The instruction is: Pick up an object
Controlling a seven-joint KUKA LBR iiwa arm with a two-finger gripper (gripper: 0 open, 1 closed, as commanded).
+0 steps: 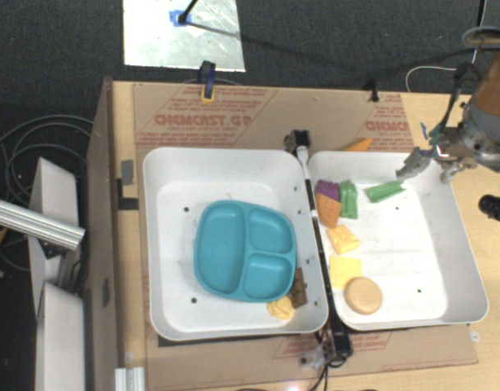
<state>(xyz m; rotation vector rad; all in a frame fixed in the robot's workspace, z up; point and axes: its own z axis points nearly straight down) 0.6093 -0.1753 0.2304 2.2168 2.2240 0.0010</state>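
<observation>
The right bin (445, 259) holds several small toy foods along its left side: a purple piece (327, 191), a green block (348, 200), an orange piece (328, 211), a yellow wedge (342, 239), a yellow square (345, 270) and a tan round piece (364, 295). A long green piece (385, 191) lies near the bin's top. My gripper (427, 168) hangs over the bin's upper right corner, just right of and above that green piece. It is open, with nothing between its fingers.
The left bin (173, 218) carries a blue divided plate (246, 251), with a yellow item (280, 307) and a brown item (300, 289) at its lower right. An orange carrot-like piece (360, 145) lies on the cardboard behind the right bin.
</observation>
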